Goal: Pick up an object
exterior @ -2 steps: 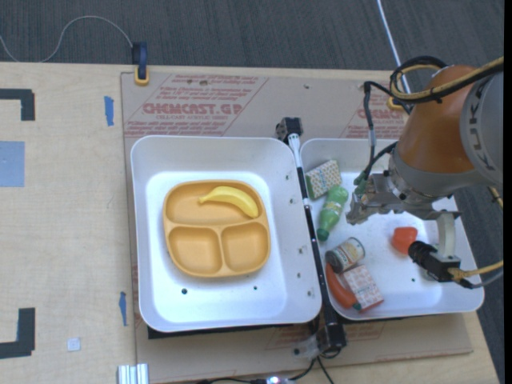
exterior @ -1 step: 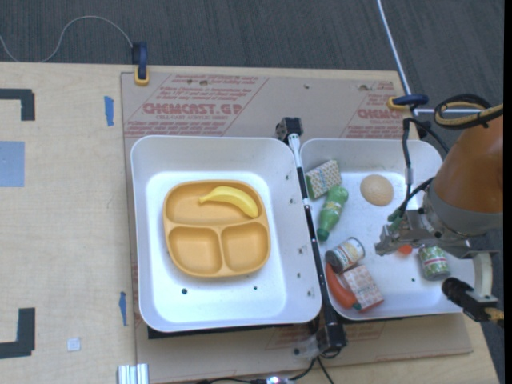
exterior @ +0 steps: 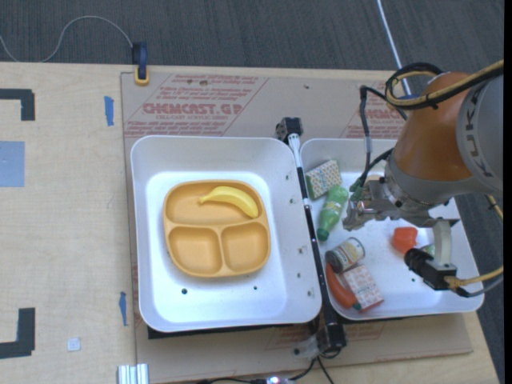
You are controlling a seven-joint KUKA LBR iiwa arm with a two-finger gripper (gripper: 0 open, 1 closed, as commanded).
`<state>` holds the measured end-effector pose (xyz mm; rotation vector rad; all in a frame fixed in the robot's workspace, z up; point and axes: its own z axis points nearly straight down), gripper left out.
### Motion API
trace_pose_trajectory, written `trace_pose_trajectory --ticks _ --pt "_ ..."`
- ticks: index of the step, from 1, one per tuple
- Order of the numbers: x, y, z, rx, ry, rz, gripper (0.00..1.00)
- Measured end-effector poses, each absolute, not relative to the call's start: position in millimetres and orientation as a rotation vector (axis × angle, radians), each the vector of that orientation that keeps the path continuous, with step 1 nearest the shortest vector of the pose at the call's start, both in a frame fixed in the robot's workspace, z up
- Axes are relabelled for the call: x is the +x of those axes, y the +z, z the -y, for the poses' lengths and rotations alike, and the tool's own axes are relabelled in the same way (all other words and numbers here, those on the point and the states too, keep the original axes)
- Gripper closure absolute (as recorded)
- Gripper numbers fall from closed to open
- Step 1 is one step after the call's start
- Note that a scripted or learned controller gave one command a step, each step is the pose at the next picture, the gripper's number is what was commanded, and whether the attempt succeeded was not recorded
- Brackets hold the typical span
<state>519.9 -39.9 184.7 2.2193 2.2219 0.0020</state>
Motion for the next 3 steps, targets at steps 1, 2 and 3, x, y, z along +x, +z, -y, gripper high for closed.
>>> trace_pose_trajectory --ticks 1,2,3 --pt "479.2 159.2 111.8 2.223 -0.001 -2.221 1.00" --pt "502.2 184.6 47.0 2.220 0.001 -2.222 1.00" --pt "479.9 158.9 108.0 2.223 -0.001 -2.221 1.00"
